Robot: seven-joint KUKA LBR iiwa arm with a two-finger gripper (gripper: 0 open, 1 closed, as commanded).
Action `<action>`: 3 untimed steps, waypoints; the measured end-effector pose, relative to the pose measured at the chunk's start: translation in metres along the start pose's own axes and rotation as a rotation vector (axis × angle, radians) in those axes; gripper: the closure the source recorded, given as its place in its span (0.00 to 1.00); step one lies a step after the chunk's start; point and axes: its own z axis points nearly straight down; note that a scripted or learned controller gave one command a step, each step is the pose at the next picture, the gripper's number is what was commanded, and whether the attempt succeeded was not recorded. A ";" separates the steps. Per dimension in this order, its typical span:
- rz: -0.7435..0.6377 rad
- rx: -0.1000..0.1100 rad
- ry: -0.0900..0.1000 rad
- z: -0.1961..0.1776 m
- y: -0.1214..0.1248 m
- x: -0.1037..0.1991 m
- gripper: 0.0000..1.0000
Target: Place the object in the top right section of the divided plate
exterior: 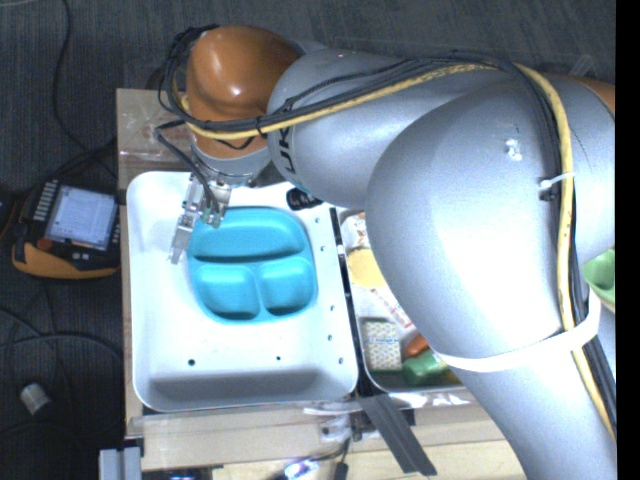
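A blue divided plate (255, 263) lies in the left white bin (160, 348), with one wide section at its far side and two smaller sections at its near side. My gripper (198, 220) hangs below the orange band (235, 68), over the plate's far left rim and the bin floor beside it. I cannot make out any object in the gripper. The arm's grey body hides the bin's far right corner.
The right bin (395, 388) holds several items: pale packets (365, 268), a printed packet (382, 343) and a green and orange piece (420, 360). The arm covers most of that bin. A handheld pendant (75, 223) lies on the floor to the left.
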 end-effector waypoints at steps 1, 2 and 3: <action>-0.169 -0.003 -0.010 0.045 0.001 0.005 0.00; -0.169 -0.006 -0.010 0.044 0.001 0.005 0.00; -0.169 -0.006 -0.010 0.045 0.002 0.005 0.00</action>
